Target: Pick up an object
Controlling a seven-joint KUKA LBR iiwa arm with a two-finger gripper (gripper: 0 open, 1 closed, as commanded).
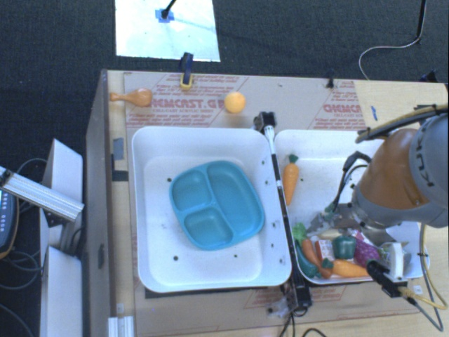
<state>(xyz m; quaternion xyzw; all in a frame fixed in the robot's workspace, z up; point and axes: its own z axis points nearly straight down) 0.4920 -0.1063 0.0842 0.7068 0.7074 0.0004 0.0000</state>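
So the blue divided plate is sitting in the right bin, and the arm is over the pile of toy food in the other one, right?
Not quite. In the camera view the blue divided plate lies in the left bin, not the right. The rest holds: the arm is over the pile of toy food in the other bin.

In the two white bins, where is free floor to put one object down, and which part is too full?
In the left bin, a bare strip runs all round the blue divided plate, widest on the plate's left and along the near wall. In the right bin, the far part is bare beyond the lone carrot. Its near end is crowded: toy food piled under the arm.
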